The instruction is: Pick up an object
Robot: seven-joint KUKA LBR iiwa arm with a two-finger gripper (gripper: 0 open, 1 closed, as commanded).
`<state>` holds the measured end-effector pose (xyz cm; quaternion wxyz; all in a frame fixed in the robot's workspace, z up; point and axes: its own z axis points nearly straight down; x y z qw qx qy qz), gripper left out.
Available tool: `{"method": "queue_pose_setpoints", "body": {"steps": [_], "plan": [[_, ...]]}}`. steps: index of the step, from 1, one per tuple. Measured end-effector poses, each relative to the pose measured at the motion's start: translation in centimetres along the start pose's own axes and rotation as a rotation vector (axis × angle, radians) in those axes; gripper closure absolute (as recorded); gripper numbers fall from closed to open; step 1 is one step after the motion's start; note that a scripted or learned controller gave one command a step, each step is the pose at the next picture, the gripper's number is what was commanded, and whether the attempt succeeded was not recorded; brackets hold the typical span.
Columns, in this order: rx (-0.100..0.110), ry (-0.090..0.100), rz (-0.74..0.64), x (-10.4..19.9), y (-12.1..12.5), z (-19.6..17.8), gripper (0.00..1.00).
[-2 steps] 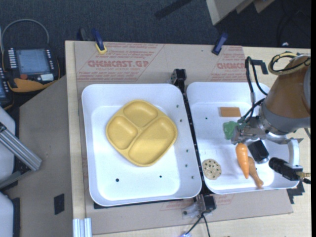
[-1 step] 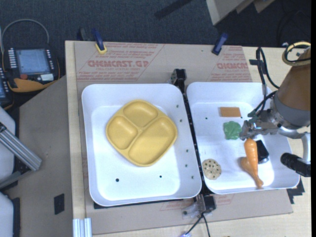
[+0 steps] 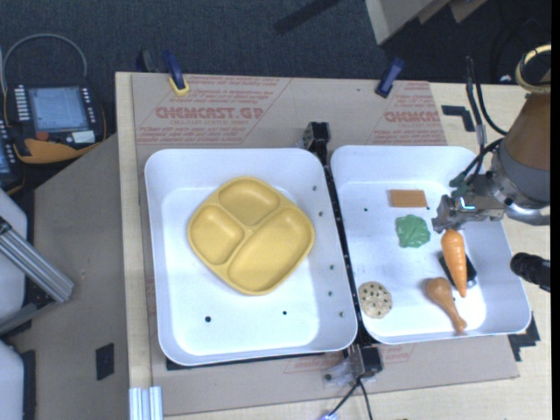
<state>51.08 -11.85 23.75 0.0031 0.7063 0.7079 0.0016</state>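
My gripper (image 3: 457,217) hangs over the right side of the right bin (image 3: 367,169), at the end of the grey arm that comes in from the right. An orange carrot (image 3: 452,252) lies lengthwise directly below the gripper, its top end touching or hidden under the gripper head. Left of the gripper sits a green broccoli piece (image 3: 412,231), and a brown cracker (image 3: 408,199) lies above that. A drumstick (image 3: 446,302) lies near the bin's front right corner, and a speckled cookie (image 3: 375,298) rests at its front left.
The left bin (image 3: 175,304) holds a yellow divided plate (image 3: 251,233) in its middle. A black clamp (image 3: 317,135) sits between the bins at the back. Both bins rest on a cardboard sheet (image 3: 262,103).
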Motion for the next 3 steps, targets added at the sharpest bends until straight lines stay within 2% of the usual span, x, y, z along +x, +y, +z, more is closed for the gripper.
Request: {"method": "queue_pose_setpoints", "body": {"steps": [1,3], "plan": [[0.004,0.003,-0.005,6.3,1.2,-0.2,1.0],[0.006,0.004,-0.005,16.8,1.8,0.5,1.0]]}}
